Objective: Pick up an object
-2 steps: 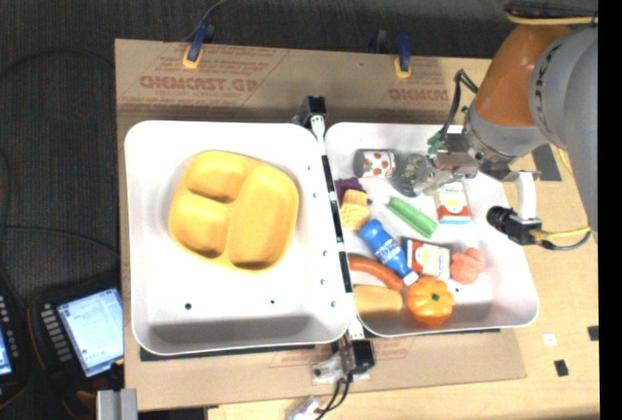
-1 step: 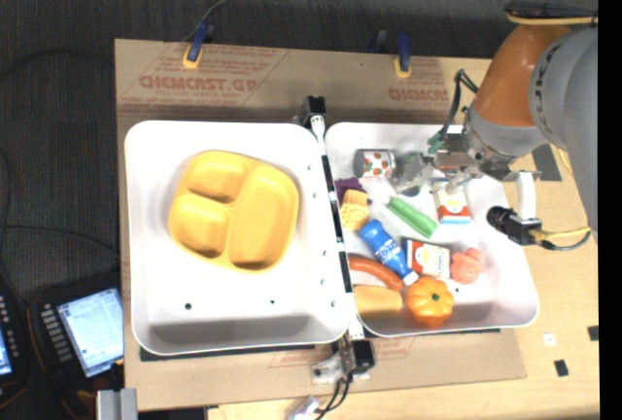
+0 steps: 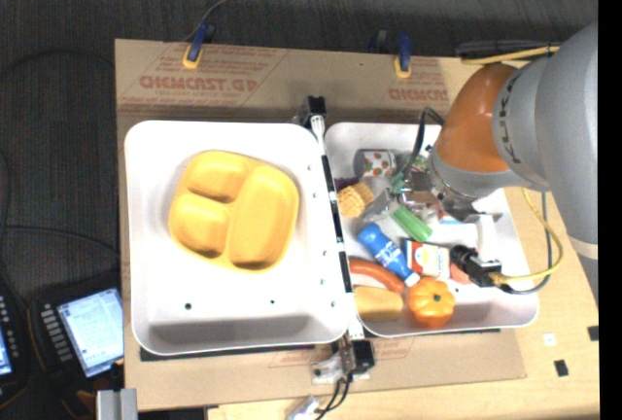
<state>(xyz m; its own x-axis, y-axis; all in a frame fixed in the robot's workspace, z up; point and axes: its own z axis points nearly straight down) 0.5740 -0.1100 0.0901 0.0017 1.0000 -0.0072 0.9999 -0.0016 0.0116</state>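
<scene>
On the table, the left bin [image 3: 146, 214] carries a yellow sectioned tray [image 3: 233, 209] near its middle, with bare white floor all around it up to the rim. The right bin [image 3: 515, 311] is crowded: a corn cob [image 3: 352, 199] by the dividing wall, a blue bottle [image 3: 384, 251], a red sausage [image 3: 377, 274], a yellow block [image 3: 377, 302] and an orange pumpkin [image 3: 431, 302] along the near edge, with a red-and-white carton [image 3: 430, 260] between. The arm's hand [image 3: 420, 199] sits low over the bin's middle, beside a green piece [image 3: 415, 225]; whether it is open or closed cannot be told.
</scene>
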